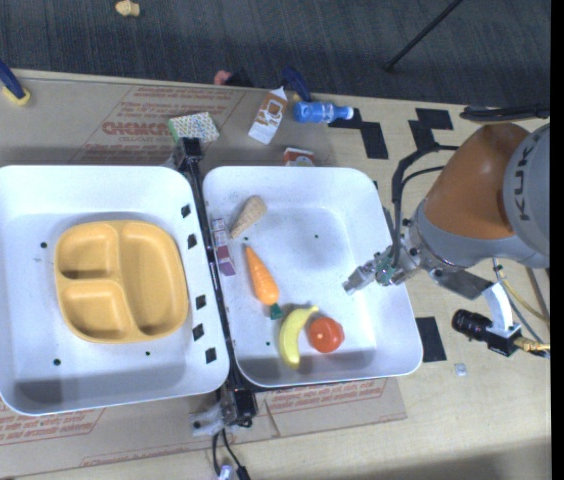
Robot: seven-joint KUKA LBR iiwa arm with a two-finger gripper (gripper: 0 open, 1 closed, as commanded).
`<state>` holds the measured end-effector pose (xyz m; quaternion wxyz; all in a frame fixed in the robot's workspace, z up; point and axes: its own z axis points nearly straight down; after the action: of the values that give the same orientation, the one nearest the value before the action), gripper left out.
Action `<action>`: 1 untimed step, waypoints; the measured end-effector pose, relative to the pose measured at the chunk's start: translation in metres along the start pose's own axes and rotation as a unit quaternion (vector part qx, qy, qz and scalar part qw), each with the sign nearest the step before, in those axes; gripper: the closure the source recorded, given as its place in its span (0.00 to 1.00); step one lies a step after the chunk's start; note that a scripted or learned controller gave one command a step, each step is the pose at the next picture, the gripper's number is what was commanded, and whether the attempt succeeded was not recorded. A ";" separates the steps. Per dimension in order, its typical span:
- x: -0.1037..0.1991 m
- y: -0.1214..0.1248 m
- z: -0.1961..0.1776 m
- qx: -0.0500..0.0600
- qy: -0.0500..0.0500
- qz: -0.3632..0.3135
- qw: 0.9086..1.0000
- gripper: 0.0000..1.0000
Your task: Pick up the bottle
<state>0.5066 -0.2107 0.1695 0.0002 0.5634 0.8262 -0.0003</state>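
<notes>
Bottle (322, 112) — lies on bench behind right bin (387, 213), outside it.
You've got the gripper (362, 278) over right bin's near-right part, well apart from bottle — fingers' state: can't tell.

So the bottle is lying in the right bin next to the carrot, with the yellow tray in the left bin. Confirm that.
Not quite. The camera view shows the bottle lying on the bench beyond the right bin, outside it. The carrot is in the right bin, and the yellow tray is in the left bin, as you said.
</notes>
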 end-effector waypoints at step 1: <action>0.007 -0.021 -0.035 0.000 0.000 0.030 1.000 1.00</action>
<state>0.4842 -0.2115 0.2045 0.0002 0.5878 0.8090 -0.0005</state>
